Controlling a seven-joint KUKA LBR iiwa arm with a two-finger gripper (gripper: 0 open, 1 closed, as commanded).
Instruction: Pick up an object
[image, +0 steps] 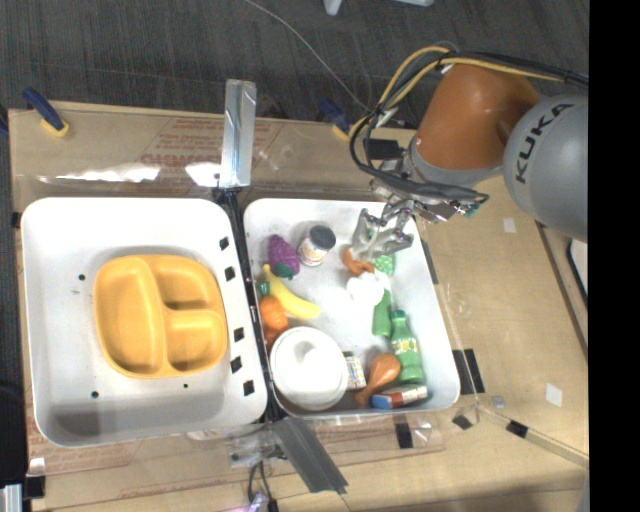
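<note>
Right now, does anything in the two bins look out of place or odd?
Nothing looks spilled or broken. The right bin is crowded: the green bottle lies flat on its side among the toys. The yellow tray sits slightly askew in the left bin.

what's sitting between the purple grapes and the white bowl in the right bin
In the camera view, a yellow banana lies between the purple grapes and the white bowl, with an orange piece just left of it.

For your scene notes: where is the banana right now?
The banana lies in the right bin, near its left wall, below the purple grapes and above the white bowl.
</note>
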